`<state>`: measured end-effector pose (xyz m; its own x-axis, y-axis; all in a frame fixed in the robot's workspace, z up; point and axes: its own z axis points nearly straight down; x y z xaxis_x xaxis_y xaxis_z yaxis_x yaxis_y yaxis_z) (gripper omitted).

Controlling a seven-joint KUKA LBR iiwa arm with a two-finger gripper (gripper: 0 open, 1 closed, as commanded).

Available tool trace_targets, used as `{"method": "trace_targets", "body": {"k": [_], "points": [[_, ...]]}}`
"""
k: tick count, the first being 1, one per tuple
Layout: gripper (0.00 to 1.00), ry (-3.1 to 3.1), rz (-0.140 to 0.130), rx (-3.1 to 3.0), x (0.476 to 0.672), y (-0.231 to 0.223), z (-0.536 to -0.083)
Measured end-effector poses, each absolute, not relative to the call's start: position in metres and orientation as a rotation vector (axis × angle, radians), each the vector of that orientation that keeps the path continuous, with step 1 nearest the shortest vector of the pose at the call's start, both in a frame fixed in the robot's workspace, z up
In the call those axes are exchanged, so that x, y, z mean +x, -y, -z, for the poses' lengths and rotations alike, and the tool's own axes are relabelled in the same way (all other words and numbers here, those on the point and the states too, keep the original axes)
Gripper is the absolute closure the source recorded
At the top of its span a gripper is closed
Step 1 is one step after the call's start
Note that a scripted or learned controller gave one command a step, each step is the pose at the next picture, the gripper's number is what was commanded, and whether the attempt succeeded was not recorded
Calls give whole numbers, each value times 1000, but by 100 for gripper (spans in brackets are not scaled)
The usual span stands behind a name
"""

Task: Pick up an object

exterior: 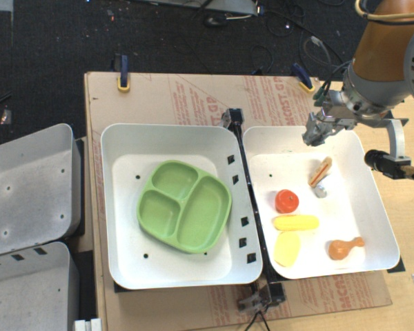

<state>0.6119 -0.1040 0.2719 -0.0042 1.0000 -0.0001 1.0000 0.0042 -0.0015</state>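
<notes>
In the right bin (372,185) lie a red round tomato-like toy (287,201), a yellow corn-like piece (296,223), a pale yellow lump (287,249), an orange drumstick-shaped toy (344,247) and a thin tan stick with a grey tip (320,174). My gripper (315,132) hangs over the bin's far edge, above and a little left of the tan stick. Nothing shows between its fingers.
The left bin (117,185) holds a green three-compartment plate (185,205). A black divider (245,198) runs between the two bins. White lids (27,185) lie off the bench to the left. Blue-and-yellow clamps (123,72) grip the board's far edge.
</notes>
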Motion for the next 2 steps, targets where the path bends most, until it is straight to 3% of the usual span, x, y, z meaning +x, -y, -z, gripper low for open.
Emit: {"method": "trace_targets", "body": {"k": [2], "points": [[100,2228,-1,-2213,605,4,-249]]}}
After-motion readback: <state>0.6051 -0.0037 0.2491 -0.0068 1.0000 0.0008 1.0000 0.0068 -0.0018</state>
